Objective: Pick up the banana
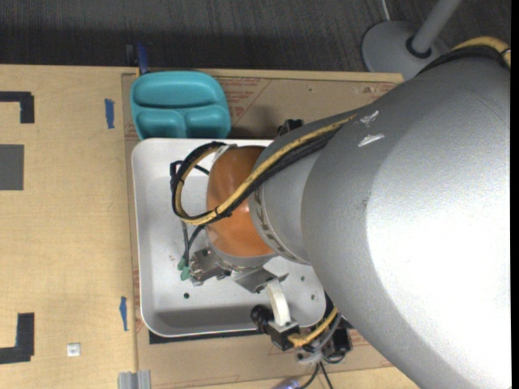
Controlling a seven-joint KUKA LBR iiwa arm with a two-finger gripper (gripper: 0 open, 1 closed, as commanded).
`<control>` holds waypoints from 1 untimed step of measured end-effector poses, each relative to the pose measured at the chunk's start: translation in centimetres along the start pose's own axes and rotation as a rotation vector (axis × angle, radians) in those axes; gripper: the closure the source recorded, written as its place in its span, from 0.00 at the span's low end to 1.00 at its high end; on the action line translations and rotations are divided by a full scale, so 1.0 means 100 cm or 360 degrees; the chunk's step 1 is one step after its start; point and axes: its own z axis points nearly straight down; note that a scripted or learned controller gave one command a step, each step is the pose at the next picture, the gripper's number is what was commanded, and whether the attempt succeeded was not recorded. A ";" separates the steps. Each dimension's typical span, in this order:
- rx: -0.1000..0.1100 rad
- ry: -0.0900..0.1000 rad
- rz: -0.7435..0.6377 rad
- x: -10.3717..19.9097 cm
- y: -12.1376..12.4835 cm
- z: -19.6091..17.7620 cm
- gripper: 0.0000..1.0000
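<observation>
My arm fills the right of the camera view, its orange band (235, 205) hanging over the white bin (154, 217). The wrist and gripper body (219, 267) point down into the bin's lower middle, and the arm hides whatever lies beneath it. I can make out no banana on the bare parts of the bin floor. The fingers are hidden under the wrist.
A teal divided tray (180, 104) stands just beyond the bin's far edge. Black and yellow cables (190, 189) loop off the wrist over the bin's left half. The cardboard bench top (65, 217) stretches to the left, with blue tape marks (109, 113).
</observation>
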 end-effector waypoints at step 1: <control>-0.0002 0.0000 0.0003 0.000 0.000 -0.010 1.00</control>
